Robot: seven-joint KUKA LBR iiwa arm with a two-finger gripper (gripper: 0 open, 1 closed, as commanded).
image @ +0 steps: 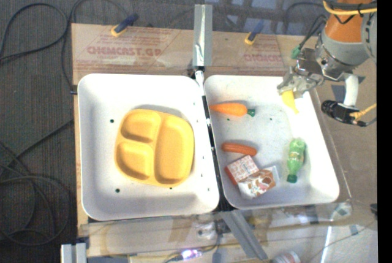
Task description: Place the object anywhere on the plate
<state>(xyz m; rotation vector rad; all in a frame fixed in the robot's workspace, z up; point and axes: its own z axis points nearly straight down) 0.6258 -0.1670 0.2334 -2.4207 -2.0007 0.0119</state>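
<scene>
A yellow plate (156, 145) with three compartments lies in the middle of the left bin (98, 102). My gripper (290, 89) hangs over the far right corner of the right bin (324, 151). Its fingers are shut on a small yellow object (291, 102), which sticks out below them and looks lifted off the bin floor. The plate is far to the left of the gripper, across the divider between the bins.
In the right bin lie an orange carrot (229, 110), a reddish sausage (239, 148), a green bottle (295, 159) and a red-and-white packet (251, 177). A metal clamp post (199, 41) stands at the far end of the divider. Cables run over the floor on the left.
</scene>
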